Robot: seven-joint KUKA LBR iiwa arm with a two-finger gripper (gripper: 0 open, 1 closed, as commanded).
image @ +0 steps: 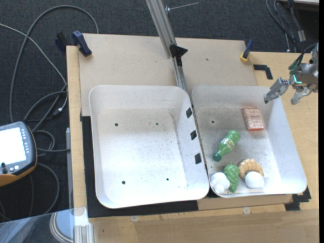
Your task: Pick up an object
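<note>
The right bin (283, 135) holds several objects. A small reddish-brown box (252, 119) lies near its far right side. Nearer the middle lies a green bottle (226, 145), tilted with its cap toward the near left. Along the near wall sit a white ball (219, 181), a green leafy item (232, 176), and a tan bun-shaped item (248, 166) with a white egg-like object (254, 180) against it. My gripper (285, 94) hangs at the far right rim of that bin, open, with nothing between its fingers, up and to the right of the box.
The left bin (101, 135) stands beside the right one, with black clips (193, 134) along the shared wall. A metal rail (161, 19) rises from the bench's back. A blue clamp (81, 42) and a yellow clamp (246, 54) hold the board's far corners.
</note>
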